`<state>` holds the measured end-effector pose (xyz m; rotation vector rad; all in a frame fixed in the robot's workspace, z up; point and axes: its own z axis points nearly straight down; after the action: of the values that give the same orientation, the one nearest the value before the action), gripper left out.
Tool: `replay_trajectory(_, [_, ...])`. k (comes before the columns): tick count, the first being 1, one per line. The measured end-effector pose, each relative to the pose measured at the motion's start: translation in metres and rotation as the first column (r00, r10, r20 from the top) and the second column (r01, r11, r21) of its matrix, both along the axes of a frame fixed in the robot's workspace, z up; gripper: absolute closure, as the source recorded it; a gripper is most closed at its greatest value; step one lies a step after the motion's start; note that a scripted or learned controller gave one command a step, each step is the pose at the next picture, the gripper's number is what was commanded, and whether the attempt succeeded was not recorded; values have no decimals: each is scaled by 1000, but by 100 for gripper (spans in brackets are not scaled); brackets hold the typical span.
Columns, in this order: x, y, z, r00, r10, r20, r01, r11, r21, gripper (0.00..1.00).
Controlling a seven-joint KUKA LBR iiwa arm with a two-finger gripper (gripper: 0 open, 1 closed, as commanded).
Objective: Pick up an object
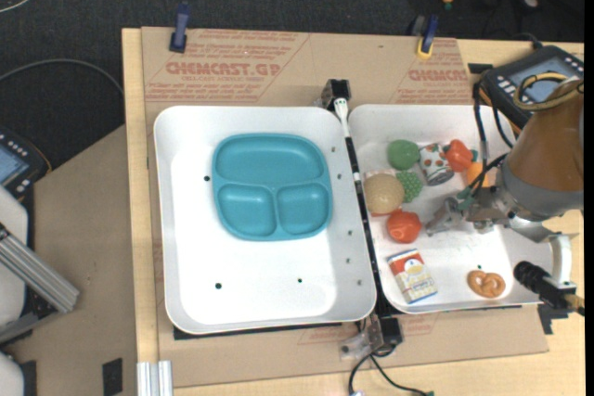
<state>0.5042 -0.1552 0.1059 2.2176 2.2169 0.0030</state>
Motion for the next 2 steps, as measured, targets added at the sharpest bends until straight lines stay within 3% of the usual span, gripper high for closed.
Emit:
replay_trajectory(1, [-25,73,83,1000,7,0,-7,1000,4,0])
replay_trajectory(2, [-23,111,196,1000,8,9,-8,1000,3,0])
